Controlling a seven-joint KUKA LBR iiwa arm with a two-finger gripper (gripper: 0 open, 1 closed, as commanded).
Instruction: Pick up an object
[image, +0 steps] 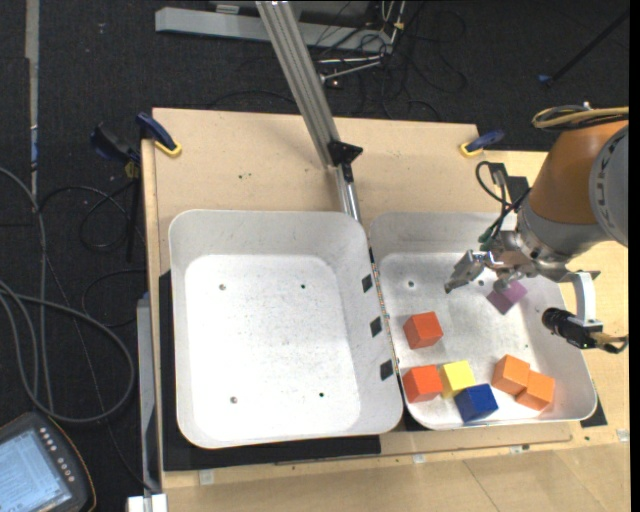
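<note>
In the right bin (420, 262) lie several blocks. A purple block (507, 294) sits just below and to the right of my gripper (470, 272), which hangs low over the upper middle of that bin; the view does not show whether the block is touched. An orange block (423, 329) lies alone near the bin's middle. Along the front edge sit a red-orange block (423, 381), a yellow block (459, 375) and a blue block (477, 401). Two orange blocks (525, 381) rest together at the front right.
The left bin (200, 240) stands beside the right one, their rims meeting at a divider with black clips (377, 325). A slanted metal pole (310, 90) reaches down to the bins' back edge. The grey and orange arm (580, 190) covers the right bin's back right corner.
</note>
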